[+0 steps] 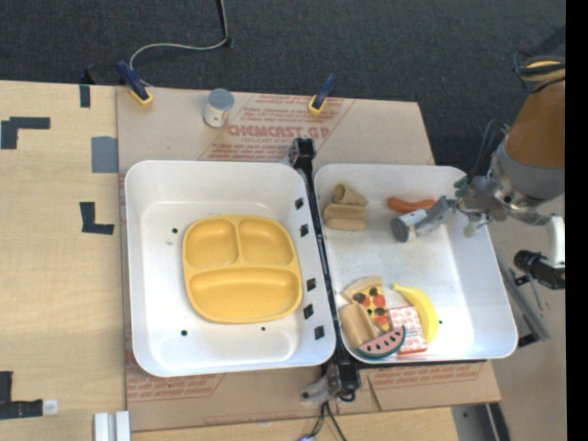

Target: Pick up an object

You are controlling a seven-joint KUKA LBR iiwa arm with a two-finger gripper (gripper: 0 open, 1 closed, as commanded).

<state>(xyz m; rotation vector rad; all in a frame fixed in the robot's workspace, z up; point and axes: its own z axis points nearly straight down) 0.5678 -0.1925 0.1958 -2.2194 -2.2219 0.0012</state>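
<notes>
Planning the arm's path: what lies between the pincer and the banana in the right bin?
In the camera view, bare white floor of the right bin lies between the pincer and the banana.

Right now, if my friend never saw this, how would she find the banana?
Start at the right white bin, the one without the yellow divided plate. Go to its near corner, where toy foods are piled beside a watermelon slice and a pizza slice. The banana lies on the pile's right edge: the only long, curved, plain yellow piece there.
</notes>
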